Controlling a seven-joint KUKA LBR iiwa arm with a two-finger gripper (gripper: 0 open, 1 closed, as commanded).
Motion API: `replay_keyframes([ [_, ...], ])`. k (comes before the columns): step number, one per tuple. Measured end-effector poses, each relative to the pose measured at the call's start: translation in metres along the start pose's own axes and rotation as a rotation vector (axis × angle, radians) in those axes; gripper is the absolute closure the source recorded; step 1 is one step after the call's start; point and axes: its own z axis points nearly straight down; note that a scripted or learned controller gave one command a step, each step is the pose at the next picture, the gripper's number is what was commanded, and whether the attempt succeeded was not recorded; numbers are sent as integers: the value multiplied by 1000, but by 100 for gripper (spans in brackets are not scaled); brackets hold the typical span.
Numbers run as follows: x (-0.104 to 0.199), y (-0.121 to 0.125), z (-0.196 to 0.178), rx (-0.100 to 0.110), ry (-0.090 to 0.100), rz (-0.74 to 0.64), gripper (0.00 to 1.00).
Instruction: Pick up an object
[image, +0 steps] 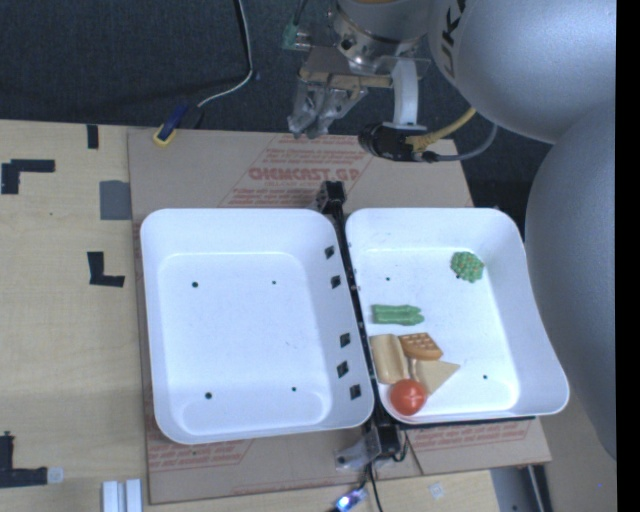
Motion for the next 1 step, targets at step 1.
replay_keyframes([
  [1,-29,-7,187,32,-5,-1,100],
])
